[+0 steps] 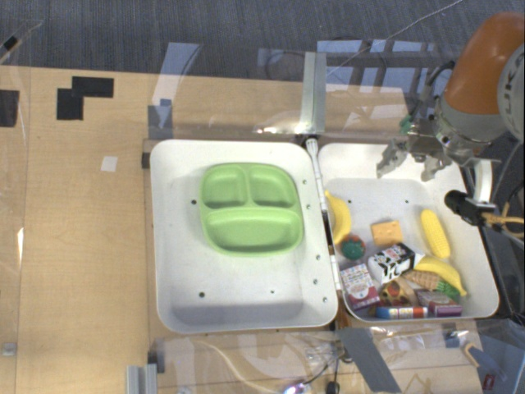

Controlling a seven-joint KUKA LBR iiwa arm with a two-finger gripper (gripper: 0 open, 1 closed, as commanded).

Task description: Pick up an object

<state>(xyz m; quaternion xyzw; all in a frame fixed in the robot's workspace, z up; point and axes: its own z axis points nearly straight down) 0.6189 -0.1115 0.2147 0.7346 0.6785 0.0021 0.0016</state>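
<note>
Two white bins (164,245); open, empty claw (410,164) above right bin's far edge, arm (492,64) cropped.

A green divided plate (250,208) is set in the left white bin (176,294). Black square markings (84,95) are seen on the wooden bench (74,245), and grey carpet (205,6) lies beyond.

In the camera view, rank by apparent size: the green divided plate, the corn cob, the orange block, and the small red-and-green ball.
1. green divided plate, by far the largest.
2. corn cob.
3. orange block.
4. red-and-green ball, close to the block, so their order is unsure.
</note>
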